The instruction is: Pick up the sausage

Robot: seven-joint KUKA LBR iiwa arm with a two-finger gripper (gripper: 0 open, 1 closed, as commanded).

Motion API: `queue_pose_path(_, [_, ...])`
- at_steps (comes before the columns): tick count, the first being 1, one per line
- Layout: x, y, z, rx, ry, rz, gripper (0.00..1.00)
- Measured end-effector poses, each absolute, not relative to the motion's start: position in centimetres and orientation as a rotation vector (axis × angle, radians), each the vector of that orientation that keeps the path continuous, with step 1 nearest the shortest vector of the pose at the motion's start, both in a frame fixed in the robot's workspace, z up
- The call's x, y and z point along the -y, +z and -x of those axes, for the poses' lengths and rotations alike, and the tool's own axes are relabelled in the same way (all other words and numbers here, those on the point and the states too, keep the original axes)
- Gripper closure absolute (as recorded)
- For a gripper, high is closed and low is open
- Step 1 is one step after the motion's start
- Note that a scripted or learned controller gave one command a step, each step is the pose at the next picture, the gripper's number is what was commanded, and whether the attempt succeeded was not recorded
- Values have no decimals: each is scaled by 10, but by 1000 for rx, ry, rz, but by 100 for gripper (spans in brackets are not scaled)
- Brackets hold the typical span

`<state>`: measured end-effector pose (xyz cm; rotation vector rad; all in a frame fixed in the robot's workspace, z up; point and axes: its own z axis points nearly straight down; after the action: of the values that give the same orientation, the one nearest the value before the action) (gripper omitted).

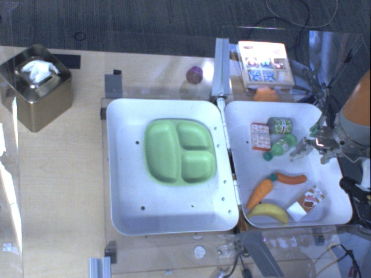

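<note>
I see the metal two-finger tool (312, 146) above the right white bin (243, 120), fingers spread a little, holding nothing. The reddish-orange sausage (290, 179) lies below it, apart, just beside the orange carrot (259, 194).

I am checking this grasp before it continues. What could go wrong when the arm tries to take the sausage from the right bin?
1. The sausage lies right against the carrot's green top, so the gripper may catch or push the carrot instead.
2. The gripper is above and to the right of the sausage, near the green bottle; a descent here would likely miss.
3. The small carton lies close below; a nudged sausage could roll against it.
</note>
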<state>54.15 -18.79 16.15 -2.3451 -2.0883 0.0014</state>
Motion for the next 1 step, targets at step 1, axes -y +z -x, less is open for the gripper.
queue_pose_path(1, [177, 90, -515, 2138, -16, 2321, 0])
